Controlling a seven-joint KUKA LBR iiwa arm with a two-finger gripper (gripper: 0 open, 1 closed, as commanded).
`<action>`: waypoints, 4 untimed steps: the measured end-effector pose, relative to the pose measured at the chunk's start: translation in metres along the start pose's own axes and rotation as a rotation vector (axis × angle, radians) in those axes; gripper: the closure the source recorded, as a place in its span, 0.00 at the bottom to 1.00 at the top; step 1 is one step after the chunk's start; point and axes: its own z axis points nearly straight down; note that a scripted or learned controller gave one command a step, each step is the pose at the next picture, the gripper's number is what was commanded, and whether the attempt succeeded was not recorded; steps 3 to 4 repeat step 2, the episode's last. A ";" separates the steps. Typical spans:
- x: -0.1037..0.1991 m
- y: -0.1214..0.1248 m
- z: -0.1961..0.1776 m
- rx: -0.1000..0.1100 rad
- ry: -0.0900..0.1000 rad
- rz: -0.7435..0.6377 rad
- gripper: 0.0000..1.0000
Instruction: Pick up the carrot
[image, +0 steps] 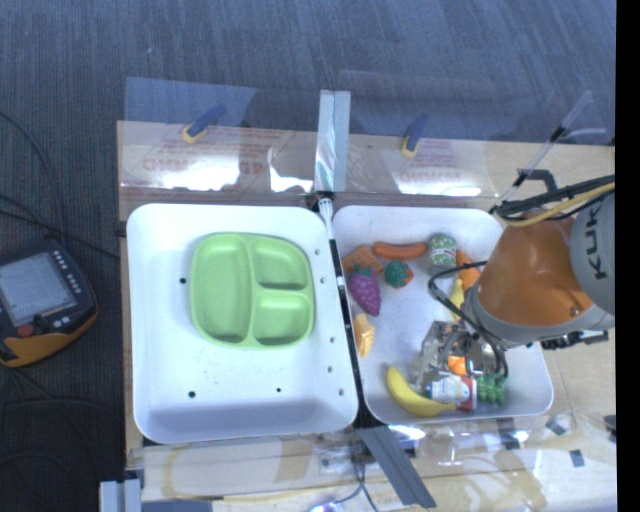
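The carrot (463, 366) lies in the right bin (530, 395) near its front right corner. It is a short orange piece with a green leafy top (490, 389) pointing to the front right. My gripper (450, 352) hangs low straight over the carrot's orange end and hides part of it. The orange wrist band (530, 275) sits just behind and to the right of it. I cannot see whether the carrot is held.
The right bin also holds a banana (412, 394), a small red and white can (455, 391), purple grapes (365, 291), a yellow piece (363, 335), a long orange-red toy (400, 250) and a round greenish toy (442, 248). A green divided plate (252, 290) lies in the left bin (160, 400).
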 end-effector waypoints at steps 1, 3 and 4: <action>-0.001 -0.015 -0.067 -0.009 0.009 -0.404 1.00; -0.057 -0.051 -0.041 -0.009 0.010 -0.359 1.00; -0.057 -0.051 -0.041 -0.009 0.010 -0.359 1.00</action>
